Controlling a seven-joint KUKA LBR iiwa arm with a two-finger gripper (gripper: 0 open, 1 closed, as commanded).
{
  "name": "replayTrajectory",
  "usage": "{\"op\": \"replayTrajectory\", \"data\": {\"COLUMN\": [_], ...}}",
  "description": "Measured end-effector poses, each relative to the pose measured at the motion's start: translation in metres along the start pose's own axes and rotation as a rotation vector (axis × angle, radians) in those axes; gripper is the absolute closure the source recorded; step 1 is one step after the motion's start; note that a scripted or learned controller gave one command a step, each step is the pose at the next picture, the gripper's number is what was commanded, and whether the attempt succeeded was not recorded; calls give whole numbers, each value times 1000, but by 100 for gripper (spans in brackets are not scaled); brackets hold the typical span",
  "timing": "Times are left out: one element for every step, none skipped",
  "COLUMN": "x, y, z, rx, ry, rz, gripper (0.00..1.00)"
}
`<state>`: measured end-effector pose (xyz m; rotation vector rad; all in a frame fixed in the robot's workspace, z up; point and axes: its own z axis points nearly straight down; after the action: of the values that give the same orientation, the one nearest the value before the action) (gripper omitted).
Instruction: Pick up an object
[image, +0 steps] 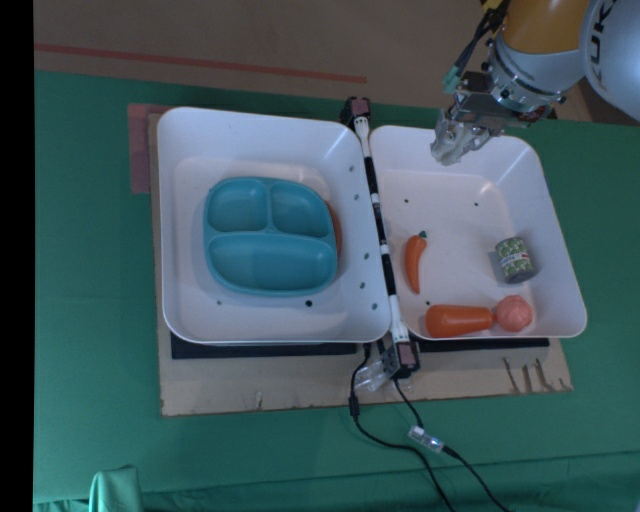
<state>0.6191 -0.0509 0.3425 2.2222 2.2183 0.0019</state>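
Observation:
The right bin (560, 260) holds a small orange carrot (414, 261) with a green top near its left side. A larger orange carrot (459, 320) lies along the front wall, with a pink ball (514, 312) touching its right end. A small grey can (514, 259) with a green label lies toward the right wall. My gripper (453, 147) hangs above the bin's far edge, well behind all of these, with nothing seen in it.
The left bin (190, 145) contains a teal three-compartment plate (270, 236). A black-and-white bar (378, 215) runs between the bins. Cables (400, 425) trail over the green bench in front. Both bins rest on brown cardboard (250, 395).

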Motion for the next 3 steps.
{"op": "replayTrajectory", "data": {"x": [18, 39, 3], "y": [-11, 9, 37], "z": [36, 18, 25], "rx": [1, -2, -2], "ry": [-1, 0, -2], "rz": [1, 0, 1], "gripper": [100, 100, 100]}}
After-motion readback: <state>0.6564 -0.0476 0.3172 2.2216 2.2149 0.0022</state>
